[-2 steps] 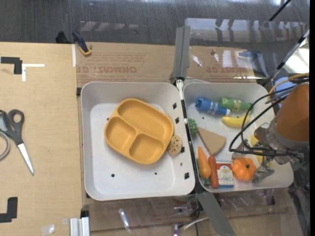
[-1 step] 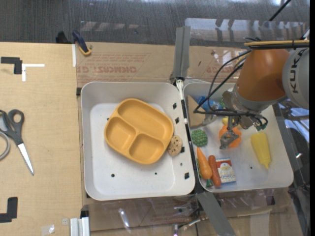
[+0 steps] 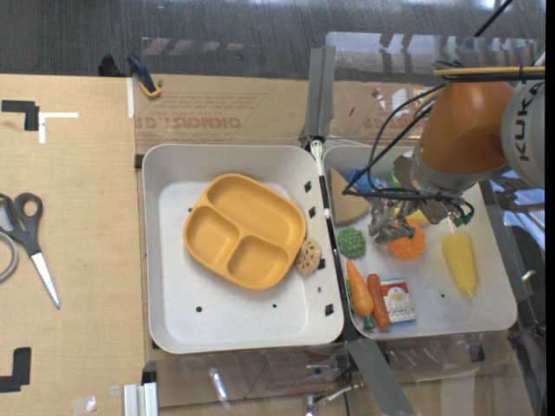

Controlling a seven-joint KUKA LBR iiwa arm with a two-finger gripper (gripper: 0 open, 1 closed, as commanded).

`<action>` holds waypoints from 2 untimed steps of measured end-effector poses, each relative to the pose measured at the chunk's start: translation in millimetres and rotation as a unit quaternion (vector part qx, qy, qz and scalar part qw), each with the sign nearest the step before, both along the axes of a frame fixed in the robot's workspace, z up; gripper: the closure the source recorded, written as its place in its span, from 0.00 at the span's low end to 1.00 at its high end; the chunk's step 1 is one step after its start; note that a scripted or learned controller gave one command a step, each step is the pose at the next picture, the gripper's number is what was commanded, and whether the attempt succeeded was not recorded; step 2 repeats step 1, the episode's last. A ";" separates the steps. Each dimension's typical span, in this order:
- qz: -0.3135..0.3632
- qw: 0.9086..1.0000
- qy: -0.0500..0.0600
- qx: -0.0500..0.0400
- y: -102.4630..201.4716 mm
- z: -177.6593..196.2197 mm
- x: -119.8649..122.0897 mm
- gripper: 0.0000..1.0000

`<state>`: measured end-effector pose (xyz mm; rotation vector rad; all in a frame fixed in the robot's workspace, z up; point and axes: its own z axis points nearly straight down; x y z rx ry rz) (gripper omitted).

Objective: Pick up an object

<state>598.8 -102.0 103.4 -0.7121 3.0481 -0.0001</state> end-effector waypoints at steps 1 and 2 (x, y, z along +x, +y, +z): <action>0.000 1.000 0.000 0.000 0.0 0.0 -0.1 0.00; 0.000 1.000 0.000 0.000 0.0 0.0 -0.1 0.00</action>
